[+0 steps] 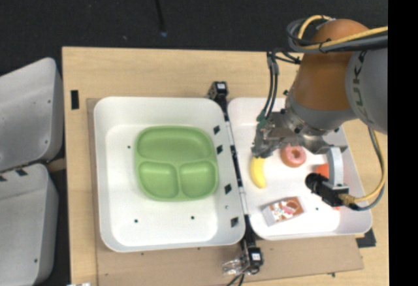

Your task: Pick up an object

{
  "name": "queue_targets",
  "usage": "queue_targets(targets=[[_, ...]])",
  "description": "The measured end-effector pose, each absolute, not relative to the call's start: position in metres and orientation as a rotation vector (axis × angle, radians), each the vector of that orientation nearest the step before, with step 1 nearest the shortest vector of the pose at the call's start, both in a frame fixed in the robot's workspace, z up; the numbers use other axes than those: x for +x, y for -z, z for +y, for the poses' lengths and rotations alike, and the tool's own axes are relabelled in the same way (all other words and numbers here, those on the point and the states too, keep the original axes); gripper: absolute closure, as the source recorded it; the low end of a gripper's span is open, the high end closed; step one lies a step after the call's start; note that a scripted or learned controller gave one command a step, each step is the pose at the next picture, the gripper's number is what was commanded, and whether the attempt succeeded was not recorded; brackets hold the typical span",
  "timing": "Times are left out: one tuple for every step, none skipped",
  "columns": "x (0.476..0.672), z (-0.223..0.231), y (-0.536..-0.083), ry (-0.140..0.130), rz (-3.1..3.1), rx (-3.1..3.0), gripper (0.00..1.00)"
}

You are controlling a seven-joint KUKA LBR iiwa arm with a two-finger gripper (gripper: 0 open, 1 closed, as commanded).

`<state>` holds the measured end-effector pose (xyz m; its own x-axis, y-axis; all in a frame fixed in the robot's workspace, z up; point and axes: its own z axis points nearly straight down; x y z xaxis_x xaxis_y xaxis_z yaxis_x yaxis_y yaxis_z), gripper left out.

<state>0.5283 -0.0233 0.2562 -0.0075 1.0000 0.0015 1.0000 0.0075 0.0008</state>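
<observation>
Hanging low over the right bin (307, 229), the hand (264, 146) sits toward that bin's left side, its tip just above the upper end of the yellow banana (259, 172), with the pink doughnut (293, 157) just beside it to the right. Whether the hand is spread wide or drawn narrow cannot be told, since the wrist and arm cover it from above, and nothing can be seen held in it. The banana looks the likeliest thing to pick (it lies nearest, close to the wall between the bins), while a printed packet (284, 209) lies flat nearer the bin's front edge, apart from both. The risks, as I judge them: a descent on the banana's tapering end rather than its middle could let the curved skin slip out or pivot away; the doughnut is near enough to be nudged or caught along with it; and the dividing wall leaves little room on the banana's left. The left bin (111, 121) on the counter (78, 69) carries a green divided plate (175, 162), well apart from all this.
</observation>
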Motion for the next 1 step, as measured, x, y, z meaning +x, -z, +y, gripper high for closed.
queue_targets(targets=[[0.5185, 0.0359, -0.2521, -0.001, -2.228, -2.212, 1.0]])
